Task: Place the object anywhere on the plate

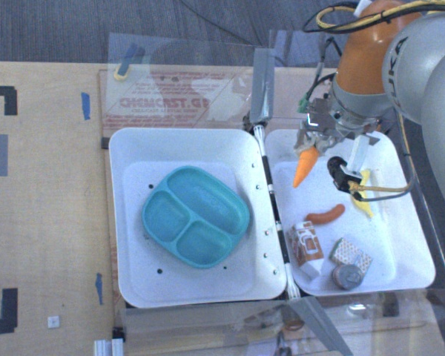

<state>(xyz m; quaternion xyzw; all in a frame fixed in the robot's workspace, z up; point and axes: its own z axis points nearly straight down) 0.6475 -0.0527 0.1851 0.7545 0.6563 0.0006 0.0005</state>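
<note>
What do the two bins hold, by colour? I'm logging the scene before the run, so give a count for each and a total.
Teal: 1, the plate
Orange: 2, the carrot and the sausage
Yellow: 1, the banana
Brown and white: 1, the carton
Checked: 1, the box
Grey: 1, the can
Total: 7

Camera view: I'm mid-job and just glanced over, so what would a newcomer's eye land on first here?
First the teal divided plate, lying alone in the left bin. Next the grey and orange arm coming in at upper right, its hand right above an orange carrot at the top of the right bin, which also holds a sausage and small packages.
</note>
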